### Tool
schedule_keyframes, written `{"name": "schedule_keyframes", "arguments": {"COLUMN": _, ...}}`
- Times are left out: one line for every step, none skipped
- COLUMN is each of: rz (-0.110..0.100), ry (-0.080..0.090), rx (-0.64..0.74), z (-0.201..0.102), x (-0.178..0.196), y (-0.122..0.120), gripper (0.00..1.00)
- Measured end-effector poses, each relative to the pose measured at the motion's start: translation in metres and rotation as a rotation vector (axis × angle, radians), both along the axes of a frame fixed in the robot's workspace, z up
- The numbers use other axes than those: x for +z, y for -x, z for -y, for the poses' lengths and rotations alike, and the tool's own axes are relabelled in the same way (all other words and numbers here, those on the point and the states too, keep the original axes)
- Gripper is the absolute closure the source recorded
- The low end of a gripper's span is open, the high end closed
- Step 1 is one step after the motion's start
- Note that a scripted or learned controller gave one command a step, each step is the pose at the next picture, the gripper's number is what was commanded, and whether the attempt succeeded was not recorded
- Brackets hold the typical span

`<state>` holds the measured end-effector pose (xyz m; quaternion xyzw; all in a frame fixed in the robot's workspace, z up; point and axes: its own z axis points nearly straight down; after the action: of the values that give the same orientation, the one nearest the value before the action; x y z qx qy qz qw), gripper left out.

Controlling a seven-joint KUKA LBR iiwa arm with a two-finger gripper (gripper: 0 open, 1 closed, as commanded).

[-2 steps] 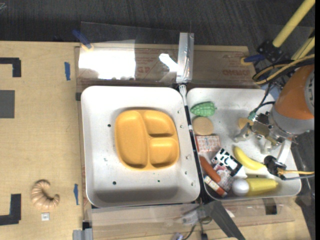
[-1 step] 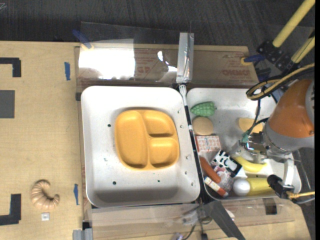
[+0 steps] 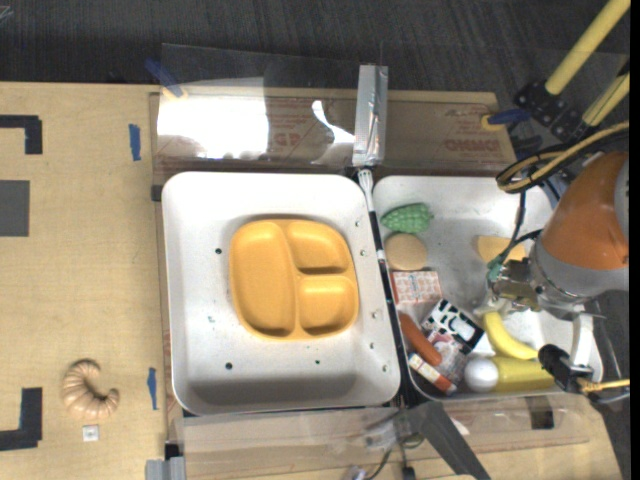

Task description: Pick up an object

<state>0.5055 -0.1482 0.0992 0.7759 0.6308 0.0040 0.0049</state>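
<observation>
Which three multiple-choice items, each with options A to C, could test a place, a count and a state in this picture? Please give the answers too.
1. Where does the yellow divided plate lie?
A. in the left bin
B. in the right bin
C. on the cardboard

2. How many compartments does the plate have?
A. one
B. three
C. five

3. How does the banana lie?
A. inside the plate
B. among other items in the right bin
C. outside both bins

Answers:
1 A, the plate sits in the middle of the left bin.
2 B, one long section and two small ones show.
3 B, it lies in the right bin near a white ball, under the arm.
</observation>
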Motion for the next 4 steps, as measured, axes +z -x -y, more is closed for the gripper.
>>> {"name": "schedule_keyframes", "arguments": {"rz": -0.009, "ry": -0.002, "rx": 0.115, "z": -0.035, "x": 0.075, "y": 0.014, "gripper": 1.00}}
{"name": "schedule_keyframes", "arguments": {"rz": -0.011, "ry": -0.005, "rx": -0.372, "z": -0.067, "x": 0.143, "y": -0.015, "gripper": 1.00}}
{"name": "schedule_keyframes", "arguments": {"rz": -0.019, "ry": -0.004, "rx": -0.446, "z": -0.052, "x": 0.037, "y": 0.022, "gripper": 1.00}}
{"name": "schedule_keyframes", "arguments": {"rz": -0.007, "ry": -0.007, "rx": -0.282, "z": -0.101, "x": 0.143, "y": -0.009, "gripper": 1.00}}
